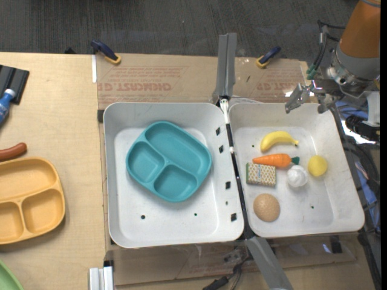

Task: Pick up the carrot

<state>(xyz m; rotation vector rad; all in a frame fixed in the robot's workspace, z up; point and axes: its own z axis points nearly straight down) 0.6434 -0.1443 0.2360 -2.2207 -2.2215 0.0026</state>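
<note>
Nothing done yet: lying untouched in the right bin (338,216), the carrot (273,160), between banana (278,141) and patterned block (261,174). Hovering over the bin's far right corner, well apart from it, the end effector (309,98), apparently spread open, gripping nothing. Remaining: approaching, descending, closing, lifting.

Looks like a robotics lab: two white bins (115,162) set on flattened cardboard (157,80) held down by clamps (106,51), toy food such as a plastic banana (278,141) laid out inside, cables (363,162) trailing at the side, grey carpet (181,11) beyond.
</note>
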